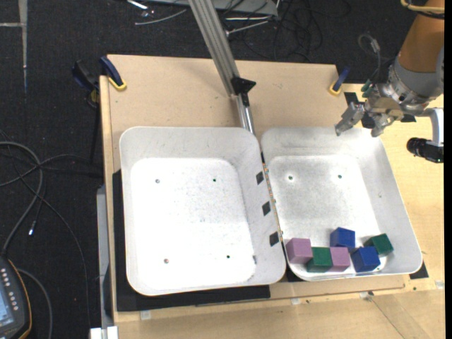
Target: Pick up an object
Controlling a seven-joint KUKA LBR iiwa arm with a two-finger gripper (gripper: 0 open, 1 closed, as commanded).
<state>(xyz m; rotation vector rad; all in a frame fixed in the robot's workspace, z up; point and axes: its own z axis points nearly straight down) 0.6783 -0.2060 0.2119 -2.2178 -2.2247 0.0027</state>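
Six small blocks (339, 251) crowd the near edge of the right bin (395, 189), touching, well apart from my tool (361, 119), which hangs narrow and holding nothing over the far rim. Packed so tightly, I judge my fingers may strike a neighbour or the wall and close on nothing.

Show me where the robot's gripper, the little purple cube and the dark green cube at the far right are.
two-finger gripper (359, 121): camera view, between its fingertips.
small purple cube (299, 248): camera view, its top face.
dark green cube (382, 244): camera view, its top face.
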